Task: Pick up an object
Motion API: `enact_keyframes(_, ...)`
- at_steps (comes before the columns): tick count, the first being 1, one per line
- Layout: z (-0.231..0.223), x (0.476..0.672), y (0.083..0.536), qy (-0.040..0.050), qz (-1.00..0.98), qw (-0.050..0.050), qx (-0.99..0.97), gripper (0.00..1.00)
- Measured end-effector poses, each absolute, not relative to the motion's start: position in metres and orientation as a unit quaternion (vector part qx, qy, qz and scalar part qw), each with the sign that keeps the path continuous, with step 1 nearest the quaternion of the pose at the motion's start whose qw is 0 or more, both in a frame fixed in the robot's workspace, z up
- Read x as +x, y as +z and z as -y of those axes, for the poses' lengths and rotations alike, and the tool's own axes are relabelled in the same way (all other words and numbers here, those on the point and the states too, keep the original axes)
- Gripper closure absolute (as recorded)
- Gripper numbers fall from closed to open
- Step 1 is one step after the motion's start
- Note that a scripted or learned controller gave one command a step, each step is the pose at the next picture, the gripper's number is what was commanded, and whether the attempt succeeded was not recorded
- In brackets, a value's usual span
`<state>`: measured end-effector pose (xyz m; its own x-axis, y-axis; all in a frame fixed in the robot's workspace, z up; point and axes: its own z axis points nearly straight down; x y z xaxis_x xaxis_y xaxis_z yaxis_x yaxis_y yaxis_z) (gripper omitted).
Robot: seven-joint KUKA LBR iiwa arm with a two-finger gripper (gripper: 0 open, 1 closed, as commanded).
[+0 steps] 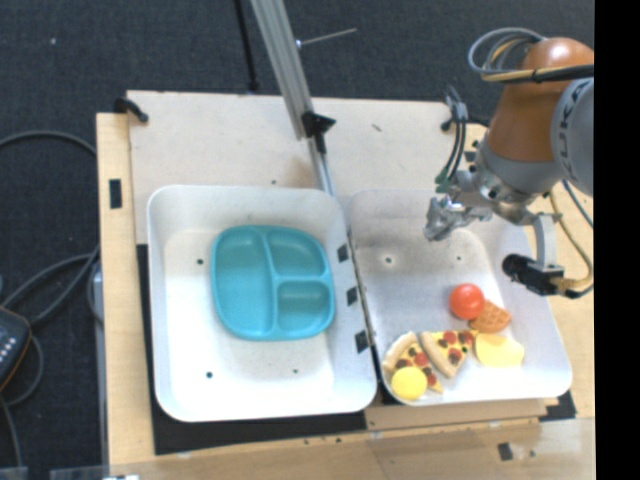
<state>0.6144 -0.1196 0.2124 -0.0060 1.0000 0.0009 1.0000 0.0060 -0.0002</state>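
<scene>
Gripper [441,220] hangs over the right bin's [400,268] far end, fingers too blurred to call. Tomato [466,300] sits nearer, beside pizza slice [447,349]. Blue plate [272,281] in left bin [180,368].

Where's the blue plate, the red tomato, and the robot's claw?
blue plate [272,282]: camera view, on the middle where its three sections meet.
red tomato [466,300]: camera view, on the middle of its round top.
claw [441,226]: camera view, midway between its fingertips, above the right bin's floor.
</scene>
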Motion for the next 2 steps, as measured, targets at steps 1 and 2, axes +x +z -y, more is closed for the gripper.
enact_keyframes(1,0.071,0.596,0.230,-0.0011,0.709,0.000,-0.705,1.00)
enact_keyframes(2,0.028,0.577,0.224,-0.0004,0.709,0.000,-0.705,1.00)
